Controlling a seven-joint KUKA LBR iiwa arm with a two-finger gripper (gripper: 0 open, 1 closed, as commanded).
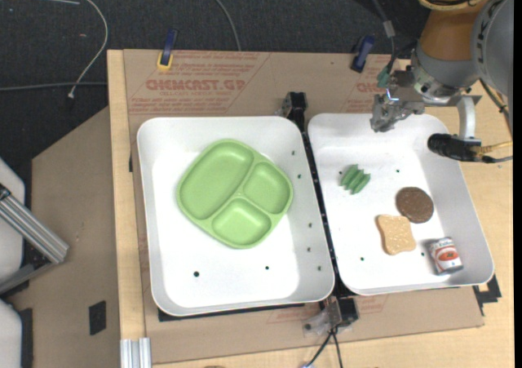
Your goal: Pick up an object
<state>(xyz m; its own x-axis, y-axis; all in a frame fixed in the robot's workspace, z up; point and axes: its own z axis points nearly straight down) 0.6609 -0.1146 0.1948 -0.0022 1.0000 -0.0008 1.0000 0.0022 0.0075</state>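
My gripper point(383, 119) hangs over the far edge of the right bin point(457, 272), fingers pointing down with nothing seen between them. In that bin lie a green ridged piece point(355, 179), a brown round cookie point(415, 205), a tan slice of toast point(396, 235) and a small red and white can point(445, 255) near the front right corner. The green piece is the nearest to the gripper, a little toward the front and left of it.
The left bin point(163, 277) holds a green divided plate point(235, 192). A black divider with clamps point(294, 104) runs between the bins. Blue clamps point(169, 47) point(363, 54) sit at the cardboard's far edge.
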